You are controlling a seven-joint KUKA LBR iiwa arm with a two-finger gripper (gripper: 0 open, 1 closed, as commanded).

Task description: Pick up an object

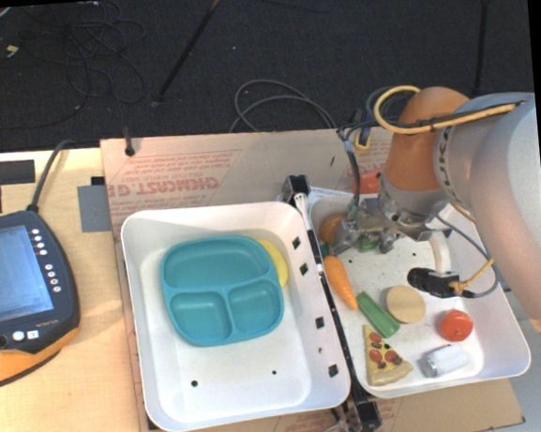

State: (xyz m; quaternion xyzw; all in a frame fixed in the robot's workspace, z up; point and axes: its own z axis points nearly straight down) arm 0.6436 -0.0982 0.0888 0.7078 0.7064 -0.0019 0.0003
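Observation:
My gripper (365,238) reaches low into the back left part of the right bin (508,349). A brown rounded object (332,228) lies just to its left, touching or nearly touching it. An orange carrot (340,281) lies in front of the gripper along the bin's left wall. Beside the carrot sits a green stick-shaped piece (380,315), then a tan round disc (405,304). Further forward are a red round object (456,325), a pizza slice (384,357) and a small silver can (443,361). I see nothing lifted by the gripper.
The left bin (162,380) holds a teal divided plate (222,290) with a yellow piece (276,260) sticking out behind its right edge. A tablet-like pendant (17,279) lies on the bench at the far left. The big grey arm (508,189) covers the right bin's back right.

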